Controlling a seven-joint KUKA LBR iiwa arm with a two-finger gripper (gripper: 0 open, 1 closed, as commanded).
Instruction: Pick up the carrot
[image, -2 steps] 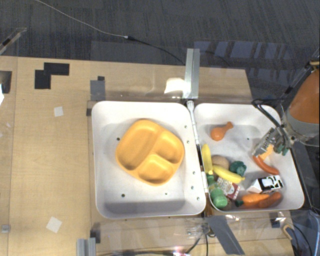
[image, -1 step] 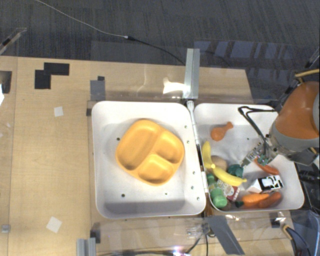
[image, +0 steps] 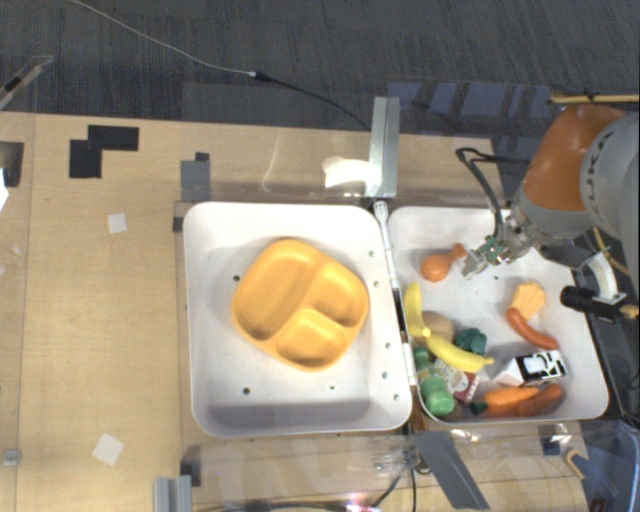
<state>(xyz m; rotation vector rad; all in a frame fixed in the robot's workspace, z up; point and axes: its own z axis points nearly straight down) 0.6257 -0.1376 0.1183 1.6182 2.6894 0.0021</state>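
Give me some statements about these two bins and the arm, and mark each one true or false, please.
1. The yellow divided plate lies in the left bin. True.
2. The carrot lies near the front edge of the right bin. True.
3. The gripper is directly above the carrot. False: it is at the far part of the right bin, beside the chicken drumstick.
4. The banana lies in the left bin. False: it lies in the right bin, along its left side.
5. The carrot is between the gripper's fingers. False: it lies in the bin, apart from the gripper.
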